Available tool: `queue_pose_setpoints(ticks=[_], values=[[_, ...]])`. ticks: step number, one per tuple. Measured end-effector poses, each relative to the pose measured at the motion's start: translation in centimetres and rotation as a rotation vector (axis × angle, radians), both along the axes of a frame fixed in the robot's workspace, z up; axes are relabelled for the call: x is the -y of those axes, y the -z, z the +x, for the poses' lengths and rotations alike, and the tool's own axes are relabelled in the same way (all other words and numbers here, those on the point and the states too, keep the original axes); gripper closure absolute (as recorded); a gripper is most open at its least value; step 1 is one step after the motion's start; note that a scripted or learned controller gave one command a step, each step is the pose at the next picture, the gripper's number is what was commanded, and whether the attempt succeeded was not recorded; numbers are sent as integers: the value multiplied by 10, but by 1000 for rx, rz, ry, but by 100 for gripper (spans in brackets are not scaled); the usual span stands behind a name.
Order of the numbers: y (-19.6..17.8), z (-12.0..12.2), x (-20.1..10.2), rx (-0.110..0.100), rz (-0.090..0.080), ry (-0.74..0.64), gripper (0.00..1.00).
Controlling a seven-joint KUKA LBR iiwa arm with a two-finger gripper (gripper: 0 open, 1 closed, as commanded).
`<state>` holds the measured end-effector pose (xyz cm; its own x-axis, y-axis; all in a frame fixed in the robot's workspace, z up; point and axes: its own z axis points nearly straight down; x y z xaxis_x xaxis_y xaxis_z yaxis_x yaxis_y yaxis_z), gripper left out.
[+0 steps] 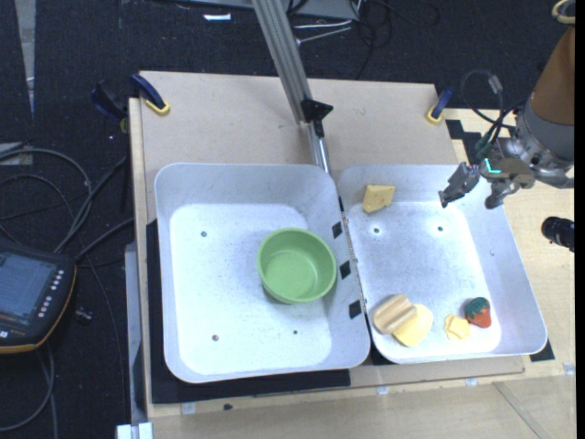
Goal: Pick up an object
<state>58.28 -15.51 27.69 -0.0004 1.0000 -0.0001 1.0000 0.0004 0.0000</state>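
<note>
The right bin [512, 273] carries the small things to pick from. A yellow wedge [378, 197] lies at its far edge near the far left corner, by the wall shared with the other bin. Along the near edge sit a tan block [392, 312] and a pale yellow piece [413, 326], touching each other, toward the near left corner. Further right along the same edge is a small yellow bit [458, 327], with a red and green strawberry-like toy [478, 312] just beside it, close to the near right corner.

The gripper [475, 188] hangs over the far right corner of this bin, well apart from all of these things. Its two dark fingers [455, 188] are spread, with nothing between them.

In the left bin [183, 245] a green bowl [296, 265] stands upright, right of the middle and nearer the shared wall. Both bins rest on a bench [238, 117] with a pale wooden top.
</note>
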Motion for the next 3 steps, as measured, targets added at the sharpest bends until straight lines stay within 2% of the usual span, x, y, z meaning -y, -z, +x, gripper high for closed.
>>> queue_pose_setpoints(ticks=[1, 3], values=[[0, 0, 0, 0, 0, 0, 0], [107, -7, 16, -5, 1, 1, 0]])
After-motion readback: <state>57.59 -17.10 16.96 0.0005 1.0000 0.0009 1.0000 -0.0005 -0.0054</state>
